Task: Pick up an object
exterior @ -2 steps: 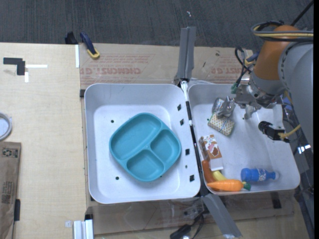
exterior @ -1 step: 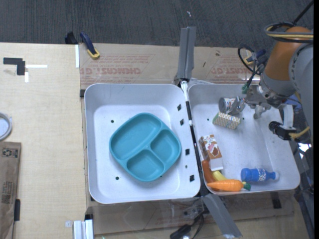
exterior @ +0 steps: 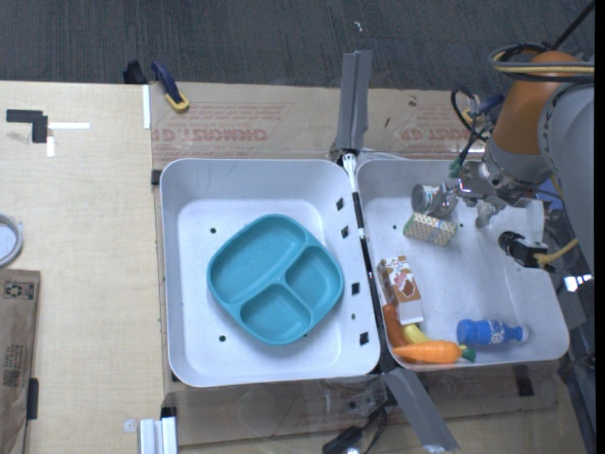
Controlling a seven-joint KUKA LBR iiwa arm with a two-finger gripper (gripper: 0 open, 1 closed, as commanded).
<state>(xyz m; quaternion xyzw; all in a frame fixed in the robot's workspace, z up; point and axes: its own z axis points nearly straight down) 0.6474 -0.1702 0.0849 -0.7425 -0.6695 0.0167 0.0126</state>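
Jaws (exterior: 446,200) near right bin's (exterior: 529,282) far wall, beside sponge (exterior: 430,228).

Two white bins: left bin (exterior: 180,253) holding a blue divided plate (exterior: 274,278). On the bench, a blue-and-yellow clamp (exterior: 168,87) at eleven o'clock, a tape roll (exterior: 6,242) at nine o'clock, and brown packaging (exterior: 17,348) at eight o'clock.
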